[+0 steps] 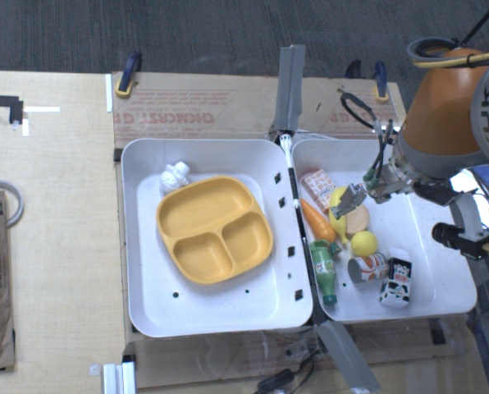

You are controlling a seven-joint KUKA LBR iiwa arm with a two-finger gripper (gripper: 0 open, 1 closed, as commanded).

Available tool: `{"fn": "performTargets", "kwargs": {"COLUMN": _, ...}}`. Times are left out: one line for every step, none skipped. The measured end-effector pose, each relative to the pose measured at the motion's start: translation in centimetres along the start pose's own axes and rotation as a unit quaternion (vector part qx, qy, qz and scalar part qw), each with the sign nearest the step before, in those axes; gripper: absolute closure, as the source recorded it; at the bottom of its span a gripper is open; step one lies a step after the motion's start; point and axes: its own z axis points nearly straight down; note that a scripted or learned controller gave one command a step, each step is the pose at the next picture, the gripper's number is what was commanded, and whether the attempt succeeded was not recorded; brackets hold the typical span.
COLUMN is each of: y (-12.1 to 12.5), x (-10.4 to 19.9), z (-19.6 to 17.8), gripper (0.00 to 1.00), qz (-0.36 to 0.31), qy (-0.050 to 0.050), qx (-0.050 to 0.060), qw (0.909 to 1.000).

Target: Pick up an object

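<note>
Robotics lab or test cell, not a domestic space. A pale wood bench (pixel 47 220) is seen, overlaid with a cardboard sheet (pixel 195 105) held down by blue clamps (pixel 130 74). Two shallow white bins (pixel 138 245) are mounted side by side, joined by grey metal brackets (pixel 291 89). A grey industrial arm with an orange band (pixel 445 109) is installed at the right, with loose black cabling (pixel 355 109) trailing near it. Toy food items (pixel 351 245) and a yellow divided tray (pixel 214 228) are laid out as test props. Dark carpet flooring (pixel 228 15) is visible beyond the bench.
</note>
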Motion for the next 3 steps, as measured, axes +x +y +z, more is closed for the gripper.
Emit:
{"fn": "performTargets", "kwargs": {"y": 4.66, "x": -4.14, "z": 9.87, "gripper": 0.00, "qz": -0.049, "qy": -0.001, "qx": -0.001, "qw": 0.9988}}
{"fn": "performTargets", "kwargs": {"y": 4.62, "x": -4.32, "z": 8.92, "gripper": 1.00, "qz": -0.047, "qy": -0.001, "qx": -0.002, "qw": 0.9989}}
{"fn": "performTargets", "kwargs": {"y": 4.62, "x": -4.31, "z": 8.92, "gripper": 0.00, "qz": -0.047, "qy": -0.001, "qx": -0.002, "qw": 0.9989}}
